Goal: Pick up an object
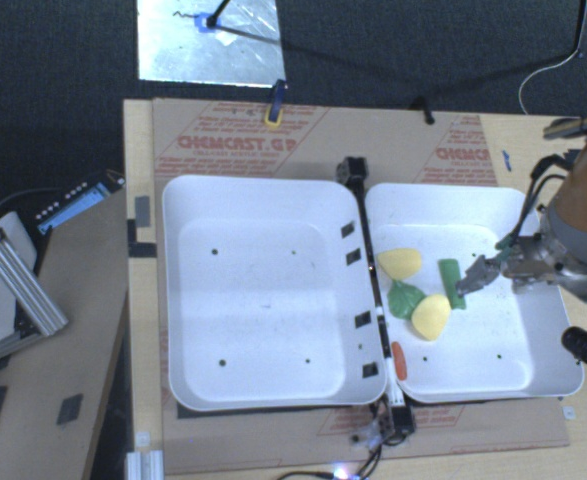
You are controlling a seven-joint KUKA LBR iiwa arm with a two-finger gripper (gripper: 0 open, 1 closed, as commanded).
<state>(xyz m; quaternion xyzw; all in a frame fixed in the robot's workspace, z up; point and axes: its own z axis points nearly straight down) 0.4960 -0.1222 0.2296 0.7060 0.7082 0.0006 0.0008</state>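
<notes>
The right bin point(493, 368) holds a yellow rounded piece point(400, 263) near its left wall and a second yellow piece point(431, 317) below it. Between them lies a dark green lump point(405, 299). A green bar point(449, 281) lies just right of them. My gripper point(472, 277) reaches in from the right and sits low, right against the green bar's right side. Whether it touches the bar is unclear. A small orange-red piece point(400, 360) rests by the bin's left wall, near the front.
The left bin point(263, 278) stands beside the right one, with a black divider strip point(368, 288) between them. Both rest on a cardboard sheet point(233, 138). The arm's grey wrist point(563, 253) hangs over the right bin's right edge.
</notes>
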